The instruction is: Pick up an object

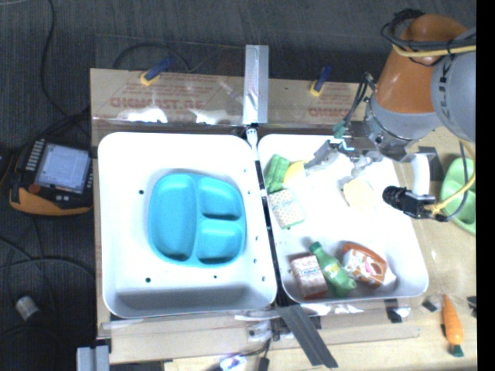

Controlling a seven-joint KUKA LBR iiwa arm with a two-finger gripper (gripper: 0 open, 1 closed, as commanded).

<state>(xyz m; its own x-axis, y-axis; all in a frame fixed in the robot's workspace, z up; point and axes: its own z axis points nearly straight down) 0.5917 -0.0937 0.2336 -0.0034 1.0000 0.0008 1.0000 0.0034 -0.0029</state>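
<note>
The table (456, 284) carries two shallow white bins side by side. The left bin (124, 207) holds a blue divided plate (197, 216) lying flat near its middle. The right bin (402, 238) holds the candidates for picking. The grey arm (418, 76) with its orange band reaches in from the right, over the bin's far right corner.

The gripper (344, 159) hangs above the upper part of the right bin with its jaws apart and nothing between them. A pale yellow flat piece (357, 192) lies just below it and looks like the nearest target. A green and yellow sponge-like object (280, 171) sits at the bin's upper left, with a speckled packet (283, 207) just below it against the divider. Along the near wall lie a brown packet (307, 275), a green bottle (332, 272) touching it, and an orange-red pouch (364, 264) just beside the bottle.

To do this step well, I would centre the open jaws over the pale piece, come straight down, and close across its narrower span; it looks thin, so the fingertips likely need to reach the bin floor.

The fingertips are hard to tell apart against the white bin, so their height above the floor cannot be judged. The labels on the packets are too small to read.
</note>
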